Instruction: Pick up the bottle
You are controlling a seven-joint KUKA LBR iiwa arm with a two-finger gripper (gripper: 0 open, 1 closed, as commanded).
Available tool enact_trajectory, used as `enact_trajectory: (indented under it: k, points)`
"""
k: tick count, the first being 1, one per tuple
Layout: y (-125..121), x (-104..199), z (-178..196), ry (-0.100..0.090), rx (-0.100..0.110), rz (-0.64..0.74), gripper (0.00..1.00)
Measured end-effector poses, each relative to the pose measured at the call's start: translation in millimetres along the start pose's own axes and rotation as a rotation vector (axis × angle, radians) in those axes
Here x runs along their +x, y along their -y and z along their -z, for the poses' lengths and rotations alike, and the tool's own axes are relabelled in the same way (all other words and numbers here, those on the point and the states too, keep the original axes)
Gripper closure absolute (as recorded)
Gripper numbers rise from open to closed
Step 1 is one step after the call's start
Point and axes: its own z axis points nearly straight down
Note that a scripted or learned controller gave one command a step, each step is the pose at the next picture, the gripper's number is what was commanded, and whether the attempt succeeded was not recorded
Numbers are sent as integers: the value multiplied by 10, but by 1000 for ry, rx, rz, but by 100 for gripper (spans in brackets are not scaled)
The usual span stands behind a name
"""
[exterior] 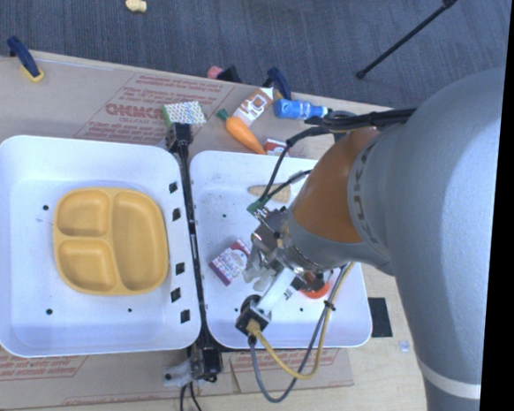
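My gripper (258, 267) hangs low over the middle of the right bin (213, 197), under the orange-banded wrist. A small red and white packet (228, 263) lies just left of it, touching or nearly so. A red-orange thing (318, 290) peeks out from under the wrist on the right; I cannot tell if it is the bottle. A tan piece (271, 192) lies at the bin's back. Outside the bins, on the bench behind, a small white bottle with an orange label (252, 107) lies tilted.
The left bin (16, 226) holds a yellow divided plate (111, 239). Behind the right bin lie an orange carrot-like item (244, 135), a blue object (293, 110) and a patterned block (184, 113). Black clips join the bins. The arm covers the right bin's right half.
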Motion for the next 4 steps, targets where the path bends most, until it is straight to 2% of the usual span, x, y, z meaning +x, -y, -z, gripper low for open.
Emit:
enact_trajectory:
  k: [1, 2, 3, 4]
  points:
    - [-565, -575, 465, -2, -1, -336, 100]
    - [-624, -635, -412, -1, 3, -571, 100]
    - [-797, -803, 355, -3, -2, -260, 100]
    - [-742, -755, -475, -1, 4, -530, 100]
